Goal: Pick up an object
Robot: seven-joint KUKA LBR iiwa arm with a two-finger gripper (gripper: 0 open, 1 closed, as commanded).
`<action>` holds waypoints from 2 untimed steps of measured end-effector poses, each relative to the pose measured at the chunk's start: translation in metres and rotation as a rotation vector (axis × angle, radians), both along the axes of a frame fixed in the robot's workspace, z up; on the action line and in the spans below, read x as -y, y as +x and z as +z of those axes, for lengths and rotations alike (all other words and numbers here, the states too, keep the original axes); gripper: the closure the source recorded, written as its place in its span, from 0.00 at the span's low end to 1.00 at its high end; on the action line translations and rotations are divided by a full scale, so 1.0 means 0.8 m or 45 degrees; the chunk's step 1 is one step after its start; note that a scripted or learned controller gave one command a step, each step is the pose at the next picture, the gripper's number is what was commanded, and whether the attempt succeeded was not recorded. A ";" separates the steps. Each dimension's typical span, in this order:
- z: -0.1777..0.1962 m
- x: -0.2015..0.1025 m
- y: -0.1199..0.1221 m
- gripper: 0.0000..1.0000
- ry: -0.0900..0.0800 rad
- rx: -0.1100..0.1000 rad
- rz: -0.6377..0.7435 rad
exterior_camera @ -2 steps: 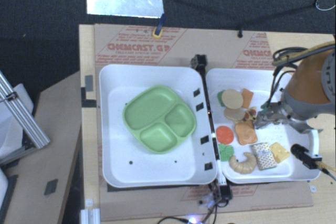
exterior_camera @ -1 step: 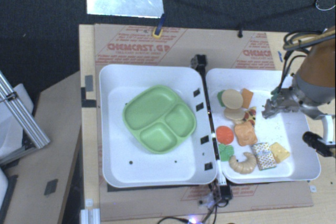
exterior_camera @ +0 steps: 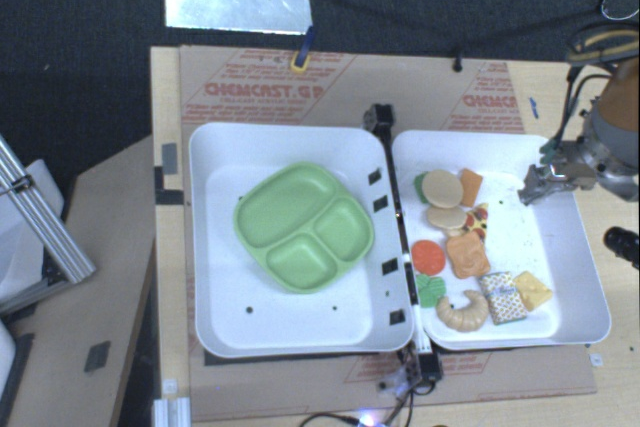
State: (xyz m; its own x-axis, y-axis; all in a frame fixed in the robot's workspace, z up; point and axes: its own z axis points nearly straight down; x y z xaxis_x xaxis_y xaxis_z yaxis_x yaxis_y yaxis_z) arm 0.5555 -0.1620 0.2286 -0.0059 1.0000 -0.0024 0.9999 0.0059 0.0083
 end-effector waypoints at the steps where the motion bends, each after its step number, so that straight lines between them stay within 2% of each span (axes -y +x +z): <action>1: -0.005 0.000 0.001 1.00 0.002 -0.006 0.000; 2: -0.016 -0.060 0.025 1.00 0.004 -0.007 0.005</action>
